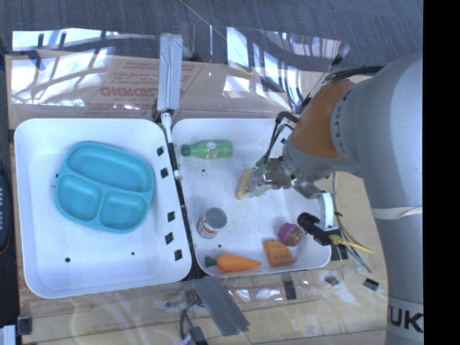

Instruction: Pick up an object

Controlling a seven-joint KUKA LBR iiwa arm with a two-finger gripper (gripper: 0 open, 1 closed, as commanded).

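Here is the grey arm (366,113) reaching in over the right bin (188,131), orange band (320,124) showing above the wrist. The gripper (260,178) sits low in the middle of that bin, right at a pale yellowish object (245,184) that looks like a banana-shaped piece, tilted on end. The gripper's tip meets the yellow piece at its right side, but the fingers are too dark and crowded to read, so whether they are apart, together or clamped on it I cannot tell.

Taking the gripper as the mark: up and to its left lies a green bottle (208,149) on its side, near the bin's far wall. Down and to the left stands a small can (212,223), silver top up, close to the divider between the bins. Further down, along the near wall, an orange carrot (233,263) lies flat, and just right of it sits an orange-brown wedge (277,253). Above that wedge, almost touching it, is a small purple object (290,233), below and right of the gripper.

Well to the gripper's left, across the divider, the left bin (29,214) holds a blue compartment plate (105,186), lying flat.
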